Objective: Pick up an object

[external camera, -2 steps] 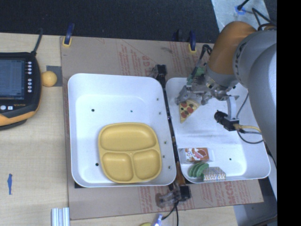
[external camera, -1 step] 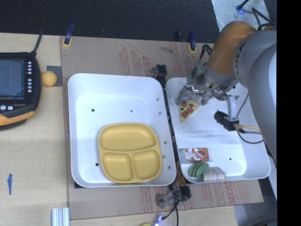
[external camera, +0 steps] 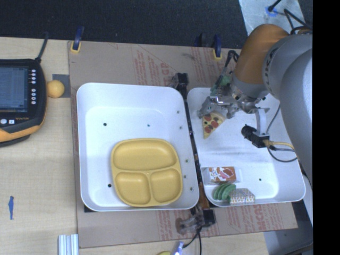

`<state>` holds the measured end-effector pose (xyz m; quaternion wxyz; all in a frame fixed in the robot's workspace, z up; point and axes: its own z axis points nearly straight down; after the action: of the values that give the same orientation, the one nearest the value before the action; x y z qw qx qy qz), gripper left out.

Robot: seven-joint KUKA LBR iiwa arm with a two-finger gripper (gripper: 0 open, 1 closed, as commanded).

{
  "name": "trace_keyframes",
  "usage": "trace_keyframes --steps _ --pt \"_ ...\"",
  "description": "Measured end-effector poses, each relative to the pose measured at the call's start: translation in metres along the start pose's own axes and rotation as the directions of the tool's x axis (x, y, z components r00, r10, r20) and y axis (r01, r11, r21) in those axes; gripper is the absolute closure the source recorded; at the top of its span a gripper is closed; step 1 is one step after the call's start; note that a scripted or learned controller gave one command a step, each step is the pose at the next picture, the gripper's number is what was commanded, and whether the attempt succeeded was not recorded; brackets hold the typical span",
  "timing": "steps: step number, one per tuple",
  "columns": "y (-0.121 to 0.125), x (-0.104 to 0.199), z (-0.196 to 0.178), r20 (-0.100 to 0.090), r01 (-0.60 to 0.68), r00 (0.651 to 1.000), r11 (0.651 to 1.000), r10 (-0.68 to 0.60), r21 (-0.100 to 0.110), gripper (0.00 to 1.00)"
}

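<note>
the arm is in over the right bin point(external camera: 287, 187) now, gripper point(external camera: 215, 108) down at the far left corner, right on top of the pizza slice toy point(external camera: 211, 124). the wide end of the slice sits under the gripper and the tip points away toward the near side, and the slice looks flat on the bin floor, so no lift yet by this judgement. whether the jaws are released or clenched, one cannot tell from this angle. waiting at the near end of the same bin are a small red-and-white packet point(external camera: 221, 173), a green piece point(external camera: 223, 190) and a speckled block point(external camera: 241, 197) just beside it. the left bin point(external camera: 95, 110) carries a yellow divided plate point(external camera: 147, 171). the grasp and lift are both left to do.
</note>
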<state>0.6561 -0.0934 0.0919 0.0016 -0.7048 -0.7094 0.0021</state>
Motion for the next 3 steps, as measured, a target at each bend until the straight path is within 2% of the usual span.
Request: trace_keyframes --steps 2,3 --pt "0.0004 -0.0094 -0.0004 0.0 -0.004 1.0 1.0 0.004 -0.004 0.0" --pt "0.0001 -0.0012 0.0 0.0 -0.001 1.0 1.0 0.001 0.0 0.0"
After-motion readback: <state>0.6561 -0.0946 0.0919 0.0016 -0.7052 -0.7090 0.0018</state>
